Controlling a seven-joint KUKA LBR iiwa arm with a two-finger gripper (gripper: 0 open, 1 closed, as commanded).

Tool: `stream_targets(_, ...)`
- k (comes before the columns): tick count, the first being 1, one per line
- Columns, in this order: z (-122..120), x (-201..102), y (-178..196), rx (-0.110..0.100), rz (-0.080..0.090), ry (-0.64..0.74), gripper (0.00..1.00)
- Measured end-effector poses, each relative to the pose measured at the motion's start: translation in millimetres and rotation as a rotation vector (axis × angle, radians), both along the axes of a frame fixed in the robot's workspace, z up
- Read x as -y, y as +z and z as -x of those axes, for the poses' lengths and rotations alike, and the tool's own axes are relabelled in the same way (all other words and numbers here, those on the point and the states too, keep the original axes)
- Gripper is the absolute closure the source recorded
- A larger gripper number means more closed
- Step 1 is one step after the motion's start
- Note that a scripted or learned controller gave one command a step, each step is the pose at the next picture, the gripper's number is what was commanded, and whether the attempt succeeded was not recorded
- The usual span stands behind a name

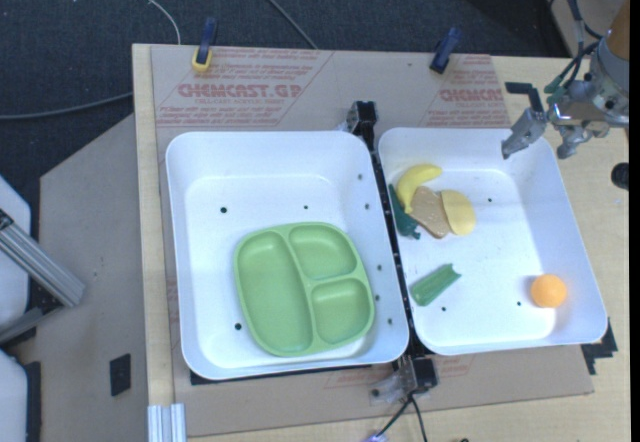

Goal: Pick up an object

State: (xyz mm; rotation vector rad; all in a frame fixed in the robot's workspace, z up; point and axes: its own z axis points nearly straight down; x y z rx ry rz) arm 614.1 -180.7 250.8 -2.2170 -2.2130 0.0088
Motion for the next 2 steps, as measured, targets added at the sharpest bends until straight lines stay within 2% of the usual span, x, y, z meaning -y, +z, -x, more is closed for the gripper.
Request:
stream_targets(1,-2,0,5,0.009,0.002,0.002,0.00)
stream_targets(2,-6,-4,-37,0.007,0.002,0.003,0.00)
